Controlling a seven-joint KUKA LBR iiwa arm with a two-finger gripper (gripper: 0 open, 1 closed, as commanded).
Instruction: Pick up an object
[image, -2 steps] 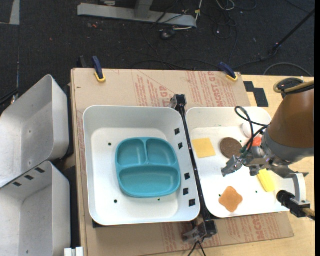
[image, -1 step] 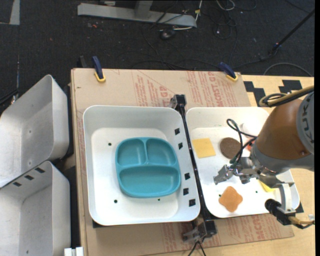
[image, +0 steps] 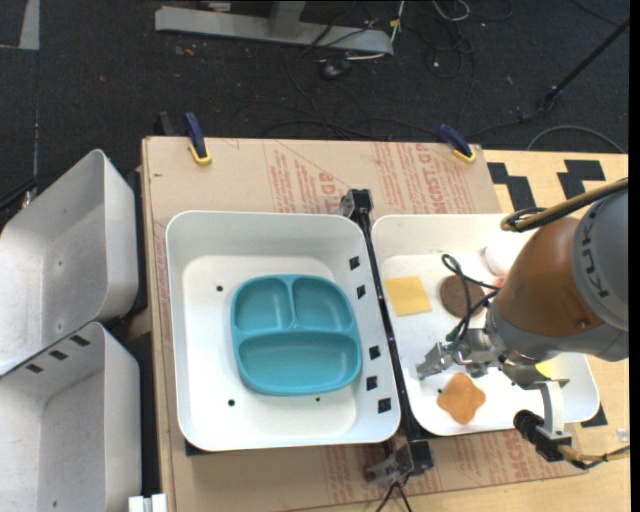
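I'm hanging my gripper (image: 452, 362) low over the right bin (image: 420, 240), and from this angle I cannot tell how it is set. The orange piece (image: 461, 398) is lying just below it, touching or nearly so, while the yellow slice (image: 408, 295) is sitting up and to the left of me and the brown disc (image: 457, 294) is resting just above. Off to my left, the teal tray (image: 296, 334) is lying in the left bin (image: 200, 300).

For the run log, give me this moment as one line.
gripper: over right bin | orange piece: just below gripper, ungrasped | teal tray: left bin
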